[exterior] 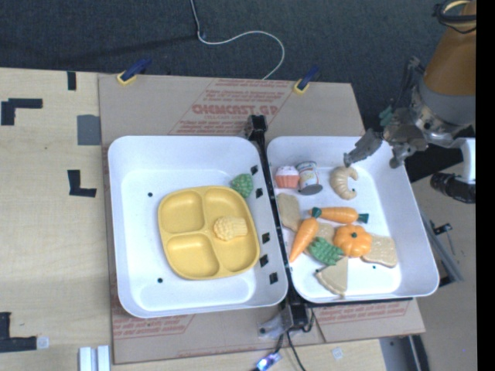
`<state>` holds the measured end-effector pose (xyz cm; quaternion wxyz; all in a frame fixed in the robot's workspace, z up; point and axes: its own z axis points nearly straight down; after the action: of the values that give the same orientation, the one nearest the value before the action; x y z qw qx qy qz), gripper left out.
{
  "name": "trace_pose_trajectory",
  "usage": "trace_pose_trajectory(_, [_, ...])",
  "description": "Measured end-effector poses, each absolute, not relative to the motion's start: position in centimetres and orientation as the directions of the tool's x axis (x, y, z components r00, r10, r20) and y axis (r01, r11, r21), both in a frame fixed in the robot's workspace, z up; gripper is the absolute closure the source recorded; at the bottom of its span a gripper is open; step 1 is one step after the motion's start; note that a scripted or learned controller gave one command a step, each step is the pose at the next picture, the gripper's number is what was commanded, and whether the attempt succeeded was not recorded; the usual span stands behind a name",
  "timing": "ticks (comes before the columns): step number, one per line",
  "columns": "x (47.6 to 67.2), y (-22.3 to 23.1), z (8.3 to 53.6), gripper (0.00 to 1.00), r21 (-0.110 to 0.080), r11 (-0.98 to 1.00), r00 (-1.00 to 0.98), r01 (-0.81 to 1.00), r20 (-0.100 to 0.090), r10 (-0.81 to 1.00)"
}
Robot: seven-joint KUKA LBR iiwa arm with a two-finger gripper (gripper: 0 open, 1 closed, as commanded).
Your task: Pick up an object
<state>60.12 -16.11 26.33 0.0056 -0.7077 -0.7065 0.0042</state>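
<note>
Wooden tabletop (pixel 46 230), 2 bins; fingers (pixel 377 151) spread apart, gripping nothing, poised above the right bin's (pixel 410 207) far edge, croissant (pixel 343 181) just below-left, likely lining up a pick.

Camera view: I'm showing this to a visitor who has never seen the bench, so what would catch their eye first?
Probably the yellow divided plate in the left bin, with a toy corn cob in one compartment. Next, the heap of toy food in the right bin, where an orange pumpkin and two carrots stand out. The gripper hangs above that bin's far right corner.
</note>
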Motion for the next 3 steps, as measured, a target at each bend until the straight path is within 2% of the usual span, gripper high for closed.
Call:
trace_pose_trajectory(1, [60.3, -16.1, 27.1, 0.00, -0.002, 0.001, -0.001, 1.000, 0.000, 1.000])
trace_pose_trajectory(3, [60.1, -15.4, 16.6, 0.00, -0.007, 0.002, -0.002, 1.000, 0.001, 1.000])
